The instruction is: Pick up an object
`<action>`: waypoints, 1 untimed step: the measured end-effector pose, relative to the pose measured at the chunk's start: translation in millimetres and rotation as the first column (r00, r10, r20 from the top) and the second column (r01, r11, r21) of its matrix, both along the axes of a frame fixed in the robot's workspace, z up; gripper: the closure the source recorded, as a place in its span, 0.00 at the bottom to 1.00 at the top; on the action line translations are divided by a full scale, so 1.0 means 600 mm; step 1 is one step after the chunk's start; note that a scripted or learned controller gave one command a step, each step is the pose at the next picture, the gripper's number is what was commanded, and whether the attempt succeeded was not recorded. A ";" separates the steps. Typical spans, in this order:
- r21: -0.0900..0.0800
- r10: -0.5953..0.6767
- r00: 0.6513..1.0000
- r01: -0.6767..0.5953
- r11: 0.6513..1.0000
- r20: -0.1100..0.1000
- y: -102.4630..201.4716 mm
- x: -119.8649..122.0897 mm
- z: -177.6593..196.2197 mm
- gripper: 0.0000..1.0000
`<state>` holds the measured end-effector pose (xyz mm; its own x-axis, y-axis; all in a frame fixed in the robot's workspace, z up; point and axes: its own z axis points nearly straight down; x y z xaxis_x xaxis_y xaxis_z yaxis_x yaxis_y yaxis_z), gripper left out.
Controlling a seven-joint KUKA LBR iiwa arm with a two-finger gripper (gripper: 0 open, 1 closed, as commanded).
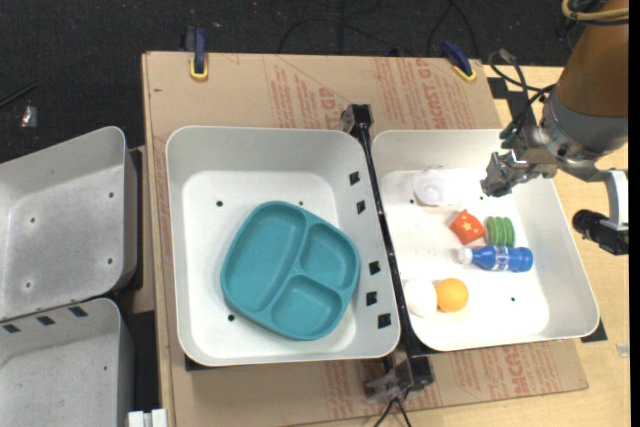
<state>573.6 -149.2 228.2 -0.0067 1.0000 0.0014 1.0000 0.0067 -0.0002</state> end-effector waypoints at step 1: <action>0.001 0.002 1.000 -0.002 1.000 -0.001 0.100 0.014 -0.013 1.00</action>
<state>581.9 -89.3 220.5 -0.0086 1.0000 0.0021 1.0000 0.0086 -0.0008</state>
